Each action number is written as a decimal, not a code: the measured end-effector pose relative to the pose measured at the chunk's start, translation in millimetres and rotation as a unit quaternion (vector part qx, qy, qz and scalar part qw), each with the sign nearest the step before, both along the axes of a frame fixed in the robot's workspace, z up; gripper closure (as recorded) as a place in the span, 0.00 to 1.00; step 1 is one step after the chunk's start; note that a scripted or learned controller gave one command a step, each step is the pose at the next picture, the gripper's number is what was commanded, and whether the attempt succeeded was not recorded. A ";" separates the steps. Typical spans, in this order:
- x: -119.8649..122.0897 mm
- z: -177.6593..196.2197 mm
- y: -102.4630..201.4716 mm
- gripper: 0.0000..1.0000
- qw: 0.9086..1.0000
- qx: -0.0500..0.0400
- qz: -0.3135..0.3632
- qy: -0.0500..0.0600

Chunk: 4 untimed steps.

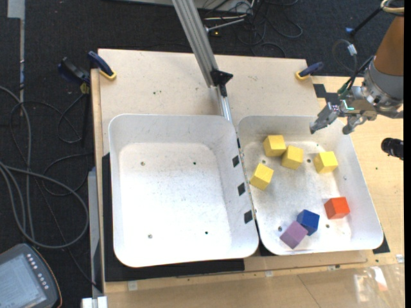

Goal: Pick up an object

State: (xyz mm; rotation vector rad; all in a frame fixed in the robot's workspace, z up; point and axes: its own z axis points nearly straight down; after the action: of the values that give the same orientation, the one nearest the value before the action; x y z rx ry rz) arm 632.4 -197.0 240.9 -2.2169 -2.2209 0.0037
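Four yellow cubes (275, 145) in right bin (366, 191) | end effector (334, 122) released, above rim | no legible writing

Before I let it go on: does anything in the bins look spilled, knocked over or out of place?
Nothing stands out. All seven blocks sit inside the right bin, none over the rim. The blue block touches the purple block, which might make that pair awkward to grasp. The gripper hovers above the bin's far edge.
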 end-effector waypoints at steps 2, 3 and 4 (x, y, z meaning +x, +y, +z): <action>-1.8 -40.4 -1.2 0.00 1.000 -0.001 -0.001 0.000; -2.0 -83.6 -1.0 0.00 1.000 0.000 -0.001 0.000; -1.1 -112.6 -7.3 0.00 1.000 -0.004 0.001 -0.012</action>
State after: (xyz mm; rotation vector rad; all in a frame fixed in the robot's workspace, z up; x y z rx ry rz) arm 631.3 -204.3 128.4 -2.2309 -2.2379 -0.0143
